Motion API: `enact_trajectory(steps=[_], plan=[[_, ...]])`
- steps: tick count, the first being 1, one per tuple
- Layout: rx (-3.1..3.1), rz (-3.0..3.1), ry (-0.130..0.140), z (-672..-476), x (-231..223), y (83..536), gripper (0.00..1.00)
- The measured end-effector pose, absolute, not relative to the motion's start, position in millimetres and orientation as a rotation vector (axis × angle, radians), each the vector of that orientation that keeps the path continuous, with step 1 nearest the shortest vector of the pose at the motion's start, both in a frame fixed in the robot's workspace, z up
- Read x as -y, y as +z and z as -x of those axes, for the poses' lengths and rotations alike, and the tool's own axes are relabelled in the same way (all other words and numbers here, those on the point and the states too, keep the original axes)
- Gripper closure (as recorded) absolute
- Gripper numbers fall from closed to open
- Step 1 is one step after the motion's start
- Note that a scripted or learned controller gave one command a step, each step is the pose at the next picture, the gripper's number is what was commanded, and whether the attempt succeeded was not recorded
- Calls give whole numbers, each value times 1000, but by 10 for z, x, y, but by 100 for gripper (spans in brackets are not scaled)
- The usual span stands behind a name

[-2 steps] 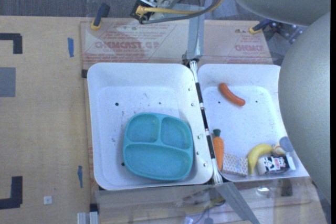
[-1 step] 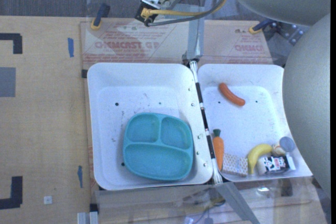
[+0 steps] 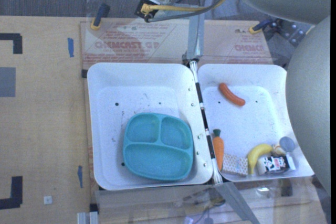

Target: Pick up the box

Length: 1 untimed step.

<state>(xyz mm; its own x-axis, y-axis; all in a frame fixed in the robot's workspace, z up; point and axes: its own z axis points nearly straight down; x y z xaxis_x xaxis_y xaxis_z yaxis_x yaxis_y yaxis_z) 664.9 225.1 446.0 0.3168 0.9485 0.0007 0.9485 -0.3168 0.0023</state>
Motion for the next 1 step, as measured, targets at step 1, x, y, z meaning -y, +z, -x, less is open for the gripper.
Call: enact_trajectory(steps=[1], plan=[[-1840,-2543,7,-6646,-2277,4566,100]])
